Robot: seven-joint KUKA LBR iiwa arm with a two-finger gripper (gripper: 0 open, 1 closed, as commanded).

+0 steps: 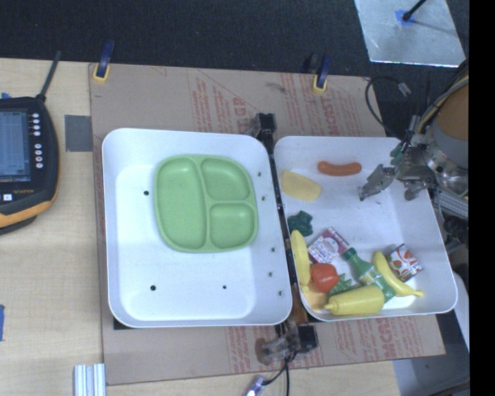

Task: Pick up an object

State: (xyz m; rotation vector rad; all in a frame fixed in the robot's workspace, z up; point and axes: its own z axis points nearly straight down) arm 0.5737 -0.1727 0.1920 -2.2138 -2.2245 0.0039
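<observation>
Overhead, at a slant:
Arm: reaching in from 3 o'clock, low over the right bin (442, 246), orange band at the frame edge.
Pincer (393, 181): fingers spread apart, gripping nothing, above bare bin floor.
Sausage (339, 168): just at 9 o'clock of the pincer, apart from it.
Other pickables: yellow lemon (301, 186) near the bin's 10 o'clock; bananas, tomato, green bottle heaped toward 6 o'clock.
Left bin (124, 246): green divided plate (205, 202) inside.
Worktop (33, 287): cardboard sheet, handheld pendant (12, 163) at 9 o'clock.

Brown cardboard sheet (231, 97) is covering the pale wooden bench (33, 287), held by blue clamps (104, 60). Dark carpet (190, 11) is lying beyond. A teach pendant (12, 167) is sitting at left.
</observation>
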